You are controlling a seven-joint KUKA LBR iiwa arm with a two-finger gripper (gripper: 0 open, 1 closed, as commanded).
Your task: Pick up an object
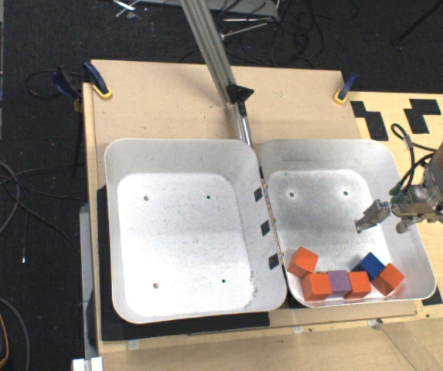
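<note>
My tool point(387, 216) hung above the right bin point(322, 161), clear of the blocks; how far open it was I could not tell, and nothing showed in it. The blocks lay huddled along the bin's near edge: orange point(304, 260), purple point(339, 282), blue point(372, 264). I judged the blue one nearest to reach.

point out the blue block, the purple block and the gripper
small blue block point(372, 263), camera view, on its top face
small purple block point(339, 281), camera view, on its top face
two-finger gripper point(369, 217), camera view, at its fingertips
</note>
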